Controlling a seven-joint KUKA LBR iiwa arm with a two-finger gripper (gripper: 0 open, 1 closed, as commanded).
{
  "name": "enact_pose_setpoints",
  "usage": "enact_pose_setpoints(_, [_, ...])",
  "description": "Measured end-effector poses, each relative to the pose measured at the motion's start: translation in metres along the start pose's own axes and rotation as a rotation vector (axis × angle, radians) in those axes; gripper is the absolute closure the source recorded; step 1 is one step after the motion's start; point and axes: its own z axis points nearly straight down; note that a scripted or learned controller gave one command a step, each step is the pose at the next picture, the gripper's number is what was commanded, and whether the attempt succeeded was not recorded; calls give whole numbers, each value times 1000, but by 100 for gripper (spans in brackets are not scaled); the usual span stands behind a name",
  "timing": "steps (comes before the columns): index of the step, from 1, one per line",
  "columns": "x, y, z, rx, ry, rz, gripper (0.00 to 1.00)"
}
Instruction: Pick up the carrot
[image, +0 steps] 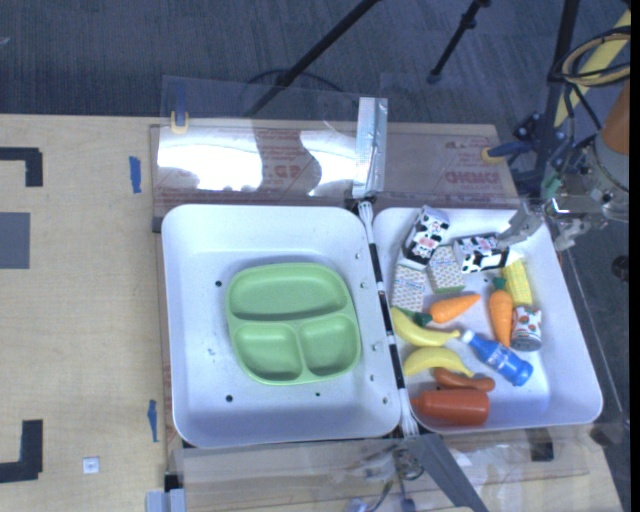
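Nearest the camera, at the near rim of the right bin (575, 400), lies a fat red sausage-like piece (450, 405). It is not what I am after.

The carrot (457, 306) lies near the middle of that bin. Its long axis runs across the view with a slight tilt: the green stub points to the view's left and toward the camera, and the orange tip points right and away. A yellow banana (420, 329) lies just beside the stub. A cracker box (444, 268) sits on the far side of the carrot, and a blue bottle (497, 360) on the near side.

Just to the view's right lies a second orange piece (499, 317), which may also be a carrot. Its axis runs toward and away from the camera, next to the corn cob (518, 280).

My gripper (530, 218) hangs over the far right corner of the bin, close to the cow-print cartons (478, 252). I cannot tell whether it is apart or together, and I see nothing held in it.

From there the carrot lies toward the camera and to the view's left, past the cartons. I judge that I should close across the carrot's short width, and stay clear of the banana at the stub.
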Motion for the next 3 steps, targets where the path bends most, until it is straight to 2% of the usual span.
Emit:
enact_pose_setpoints(1, [-10, -5, 125, -1, 1, -104, 0])
enact_pose_setpoints(2, [-20, -23, 63, -3, -1, 88, 0])
enact_pose_setpoints(3, [-21, -10, 156, -7, -2, 131, 0])
